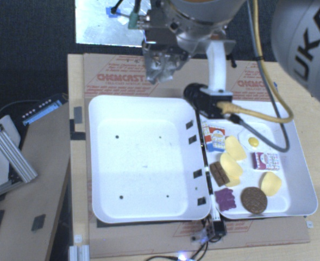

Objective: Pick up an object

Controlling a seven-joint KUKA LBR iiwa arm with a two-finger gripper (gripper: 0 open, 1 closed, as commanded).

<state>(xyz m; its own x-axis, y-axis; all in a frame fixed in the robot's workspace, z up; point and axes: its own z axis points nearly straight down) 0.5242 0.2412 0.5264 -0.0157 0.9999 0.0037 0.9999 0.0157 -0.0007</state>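
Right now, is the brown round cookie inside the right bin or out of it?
Inside. The brown round cookie lies flat on the right bin floor, near its front edge, beside the purple piece.

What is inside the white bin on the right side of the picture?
The right bin holds a milk carton, a fried egg, a small box, yellow pieces, a brown bar, a purple piece and a round cookie. The arm covers its far corner.

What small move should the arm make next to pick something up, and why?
Probably swing the gripper toward the right white bin and lower it. It sits raised above the bench beyond the left white bin, while every pickable item, such as the round brown cookie and purple piece, lies in the right bin.
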